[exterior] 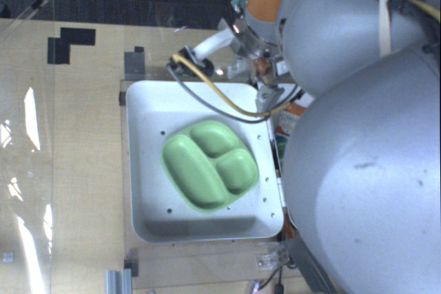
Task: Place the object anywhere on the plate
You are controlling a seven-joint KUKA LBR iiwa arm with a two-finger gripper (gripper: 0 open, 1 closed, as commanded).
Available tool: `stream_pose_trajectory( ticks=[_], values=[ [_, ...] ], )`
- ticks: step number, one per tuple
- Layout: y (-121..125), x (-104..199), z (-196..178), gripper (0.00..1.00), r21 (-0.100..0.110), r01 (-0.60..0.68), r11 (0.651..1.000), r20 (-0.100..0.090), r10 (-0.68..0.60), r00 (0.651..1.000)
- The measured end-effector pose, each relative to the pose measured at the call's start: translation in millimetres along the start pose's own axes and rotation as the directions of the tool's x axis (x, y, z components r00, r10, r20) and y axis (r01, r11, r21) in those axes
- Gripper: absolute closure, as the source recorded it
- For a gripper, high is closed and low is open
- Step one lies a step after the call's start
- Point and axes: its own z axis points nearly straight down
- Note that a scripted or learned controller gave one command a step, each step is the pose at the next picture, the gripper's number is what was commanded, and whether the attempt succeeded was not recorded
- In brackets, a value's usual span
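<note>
A light green plate (210, 165) with three compartments lies in the middle of the left white bin (148, 217), and its compartments hold nothing. My gripper (265, 96) hangs over the strip between the two bins, just past the plate's far right corner. The wrist and the big grey arm hide most of it. A small patch of orange and green objects (291, 115) peeks out in the right bin, right beside the gripper and under the arm. I cannot make out whether anything is held.
The grey arm (365, 148) covers nearly all of the right bin. A black and yellow cable (207, 82) loops from the wrist over the left bin's far edge. A clear panel (27, 113) stands on the wooden bench at the left.
</note>
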Motion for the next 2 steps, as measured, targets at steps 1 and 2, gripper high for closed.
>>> stream_pose_trajectory(
  ticks=[1,2],
  values=[
    [-78.3,-47.7,-41.5,0.00,0.000,0.052,0.999,-0.001,-0.052,0.999],
    [-118.4,-69.9,-116.5,0.00,-0.001,0.141,0.990,-0.003,-0.141,0.990]
  ],
)
